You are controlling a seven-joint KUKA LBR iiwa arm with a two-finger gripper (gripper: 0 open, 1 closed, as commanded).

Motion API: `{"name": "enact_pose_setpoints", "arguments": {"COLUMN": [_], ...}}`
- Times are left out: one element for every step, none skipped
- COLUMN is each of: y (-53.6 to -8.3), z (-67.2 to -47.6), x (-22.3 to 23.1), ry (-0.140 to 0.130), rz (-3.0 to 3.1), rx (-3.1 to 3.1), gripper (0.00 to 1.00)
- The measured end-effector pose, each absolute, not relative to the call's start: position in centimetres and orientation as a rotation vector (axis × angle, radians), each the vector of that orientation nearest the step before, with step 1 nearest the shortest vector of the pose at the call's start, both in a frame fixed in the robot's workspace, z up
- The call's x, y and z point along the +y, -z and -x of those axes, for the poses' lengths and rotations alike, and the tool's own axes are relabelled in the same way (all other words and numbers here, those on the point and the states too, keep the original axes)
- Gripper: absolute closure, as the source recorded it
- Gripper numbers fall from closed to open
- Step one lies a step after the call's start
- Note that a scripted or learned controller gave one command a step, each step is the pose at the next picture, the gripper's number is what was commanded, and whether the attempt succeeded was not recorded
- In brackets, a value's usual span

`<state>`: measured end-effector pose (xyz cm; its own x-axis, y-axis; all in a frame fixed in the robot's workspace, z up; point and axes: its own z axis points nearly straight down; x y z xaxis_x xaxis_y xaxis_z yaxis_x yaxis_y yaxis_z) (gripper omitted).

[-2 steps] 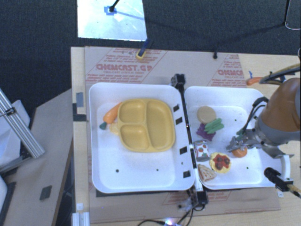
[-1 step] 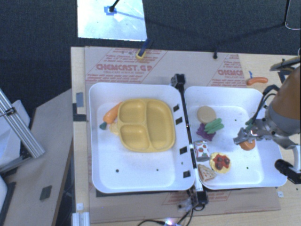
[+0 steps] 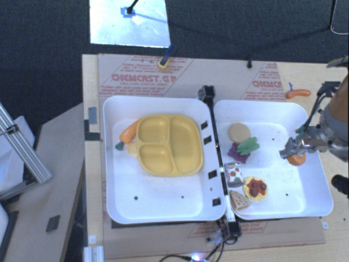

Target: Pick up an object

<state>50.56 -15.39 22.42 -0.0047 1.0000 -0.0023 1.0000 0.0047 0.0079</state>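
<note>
My gripper is low over the right side of the right bin, at the end of the grey arm coming in from the right. A small orange object peeks out directly beneath it, touching or nearly touching it. Further left in that bin lie a tan round piece, a green bean-like toy on a purple piece, a small white and red item, a yellow disc with red topping and a tan wedge.
The left bin holds a yellow divided plate with an orange carrot at its left edge. A black-clipped divider joins the bins. An orange sausage-shaped item lies on the bench behind the right bin.
</note>
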Motion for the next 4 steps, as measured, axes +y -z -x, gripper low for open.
{"name": "enact_pose_setpoints", "arguments": {"y": [-21.5,-22.4,-22.7,-22.9], "z": [-51.0,-52.2,-51.2,-51.7], "x": [-9.9,-4.9,0.8,7.1], "ry": [-0.003,-0.005,-0.005,-0.005], "rz": [-2.211,-2.209,-2.209,-2.209], "rx": [2.231,2.232,2.234,2.235], "gripper": [1.0,1.0,1.0,1.0]}}
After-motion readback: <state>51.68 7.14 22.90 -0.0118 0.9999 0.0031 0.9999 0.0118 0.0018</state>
